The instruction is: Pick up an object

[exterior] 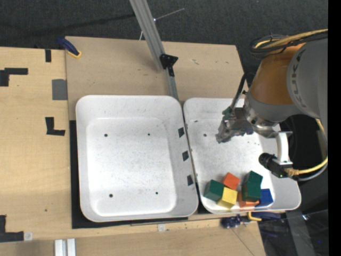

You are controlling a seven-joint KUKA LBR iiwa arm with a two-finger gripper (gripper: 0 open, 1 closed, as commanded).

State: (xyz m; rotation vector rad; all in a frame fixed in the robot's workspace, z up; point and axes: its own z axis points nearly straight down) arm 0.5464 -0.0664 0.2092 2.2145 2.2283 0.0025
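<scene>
Several coloured blocks lie clustered in the near corner of the right bin: a green block, an orange block, a yellow block, a dark green block and a blue block. My gripper hangs over the middle of the right bin, up-left of the cluster and apart from it. Nothing shows between its fingers.
The left bin sits beside the right one, sharing a middle rim. A grey metal pole slants down from the top to the bins' far edge. A black cable fitting hangs off the wrist over the right bin's right rim.
</scene>
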